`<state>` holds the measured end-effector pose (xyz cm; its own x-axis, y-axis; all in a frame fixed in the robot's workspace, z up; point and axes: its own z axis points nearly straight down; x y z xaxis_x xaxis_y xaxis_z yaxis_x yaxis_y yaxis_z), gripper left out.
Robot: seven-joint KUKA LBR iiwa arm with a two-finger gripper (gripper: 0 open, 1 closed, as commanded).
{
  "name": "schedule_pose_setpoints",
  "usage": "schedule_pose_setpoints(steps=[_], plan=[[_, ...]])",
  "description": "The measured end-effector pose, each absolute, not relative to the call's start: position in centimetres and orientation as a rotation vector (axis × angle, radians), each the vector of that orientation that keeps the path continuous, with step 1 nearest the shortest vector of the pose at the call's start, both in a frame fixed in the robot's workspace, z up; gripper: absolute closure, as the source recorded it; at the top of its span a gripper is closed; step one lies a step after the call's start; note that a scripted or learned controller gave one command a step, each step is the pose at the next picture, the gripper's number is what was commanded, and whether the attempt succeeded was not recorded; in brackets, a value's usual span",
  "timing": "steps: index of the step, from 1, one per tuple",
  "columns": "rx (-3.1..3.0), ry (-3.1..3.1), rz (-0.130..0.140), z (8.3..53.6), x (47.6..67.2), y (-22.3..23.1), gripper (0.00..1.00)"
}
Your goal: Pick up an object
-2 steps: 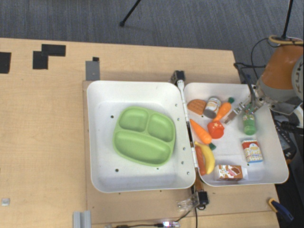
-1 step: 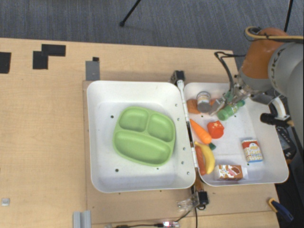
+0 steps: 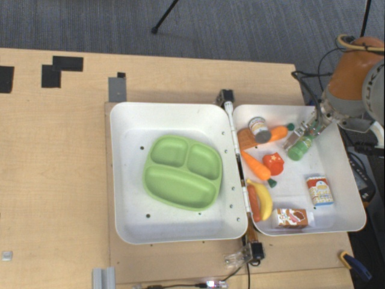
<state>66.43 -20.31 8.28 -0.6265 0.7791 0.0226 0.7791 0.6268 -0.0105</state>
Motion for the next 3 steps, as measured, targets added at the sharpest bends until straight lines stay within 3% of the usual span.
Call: schedule_pose_setpoints(steps=[1,2,3], plan=[[-1.232,-2.891,-0.006,8.4,63.9,-10.6,0.0],[-0.955,-2.97,0.022,8.5,66.0,-10.5,0.0],[-0.395,-3.104,0.016,8.5,65.7,-9.5,0.0]])
